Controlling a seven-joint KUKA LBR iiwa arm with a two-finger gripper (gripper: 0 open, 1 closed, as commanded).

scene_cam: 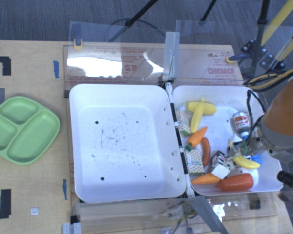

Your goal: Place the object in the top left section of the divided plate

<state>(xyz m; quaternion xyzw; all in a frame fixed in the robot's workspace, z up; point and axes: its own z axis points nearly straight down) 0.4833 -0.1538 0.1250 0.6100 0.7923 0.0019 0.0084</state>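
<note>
Wooden surface [34, 189] holds a green divided plate [23, 129] far left. Well apart, the gripper [234, 152], grip state unclear, hovers over toy food in the right bin [268, 182].

Green divided plate [23, 129] at left; white bins [88, 106]; in the right bin a yellow toy plane [200, 111], orange carrot [197, 136] and red pepper [236, 181]
</note>
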